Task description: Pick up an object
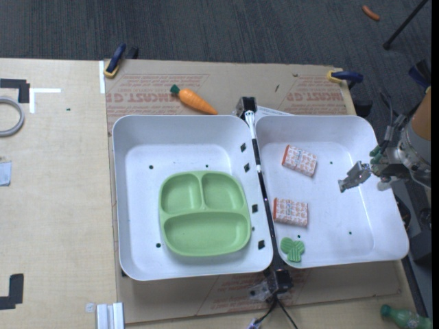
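Note:
Two small orange-and-white packets lie in the right bin [357, 242]: one [300, 160] near its back, the other [291, 212] by its left wall. A green ridged toy [293, 249] sits at the bin's front left corner. A green divided plate [204, 213] rests in the left bin [137, 156]. My gripper [354, 176] hangs over the right side of the right bin, to the right of both packets and apart from them, with nothing between its fingers.
A toy carrot [193, 99] lies on the cardboard behind the left bin. Clamps [115, 59] [345, 77] hold the cardboard's back corners. A tape roll [8, 116] sits at the bench's far left. Cables and a green object [405, 315] lie at the front right.

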`<state>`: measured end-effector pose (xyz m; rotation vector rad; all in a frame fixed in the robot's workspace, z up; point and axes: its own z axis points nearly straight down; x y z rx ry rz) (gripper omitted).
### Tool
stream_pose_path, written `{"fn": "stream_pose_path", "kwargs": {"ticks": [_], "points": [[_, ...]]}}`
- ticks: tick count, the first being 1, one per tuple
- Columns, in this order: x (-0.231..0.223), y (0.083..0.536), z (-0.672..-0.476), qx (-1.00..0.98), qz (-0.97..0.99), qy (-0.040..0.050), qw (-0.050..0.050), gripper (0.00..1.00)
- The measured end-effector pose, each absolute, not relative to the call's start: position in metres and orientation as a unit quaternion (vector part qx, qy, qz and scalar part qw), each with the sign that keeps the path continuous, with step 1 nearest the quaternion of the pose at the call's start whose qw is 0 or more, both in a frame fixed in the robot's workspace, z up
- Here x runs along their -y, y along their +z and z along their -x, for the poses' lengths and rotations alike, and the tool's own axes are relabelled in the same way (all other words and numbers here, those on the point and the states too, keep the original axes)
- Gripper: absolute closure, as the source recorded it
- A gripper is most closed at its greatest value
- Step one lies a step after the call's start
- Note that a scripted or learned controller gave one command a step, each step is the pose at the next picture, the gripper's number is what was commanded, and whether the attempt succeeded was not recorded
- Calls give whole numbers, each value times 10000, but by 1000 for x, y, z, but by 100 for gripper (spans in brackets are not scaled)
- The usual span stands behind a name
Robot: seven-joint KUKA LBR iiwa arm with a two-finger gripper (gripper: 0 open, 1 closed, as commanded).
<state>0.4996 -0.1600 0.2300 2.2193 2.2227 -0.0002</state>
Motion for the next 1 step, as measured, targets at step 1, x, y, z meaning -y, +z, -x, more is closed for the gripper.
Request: {"fn": "stream_pose_path", "kwargs": {"ticks": [1], "points": [[118, 181, -627, -6593, -7518, -3, 4, 0]]}}
